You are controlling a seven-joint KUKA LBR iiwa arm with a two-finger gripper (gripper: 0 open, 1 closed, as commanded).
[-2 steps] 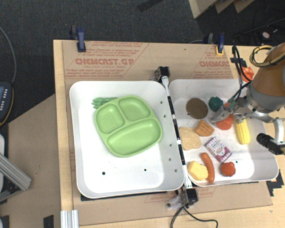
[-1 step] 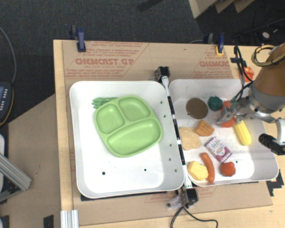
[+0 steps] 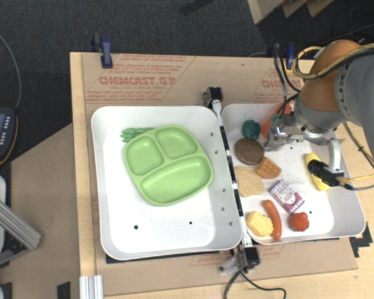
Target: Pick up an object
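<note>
The right bin holds several toy foods. A dark green piece lies at its back left, with a brown round patty just in front of it. A waffle square, a bread slice, a pink packet, a sausage, a yellow wedge, a red tomato and a banana lie further forward. My gripper hangs low over the back of this bin, just right of the green piece and the patty. Nothing shows held in it.
The left bin carries a light green divided plate with a small green leafy piece at its back left corner. The arm's grey body and orange band cover the right bin's back right. Cables run by the arm.
</note>
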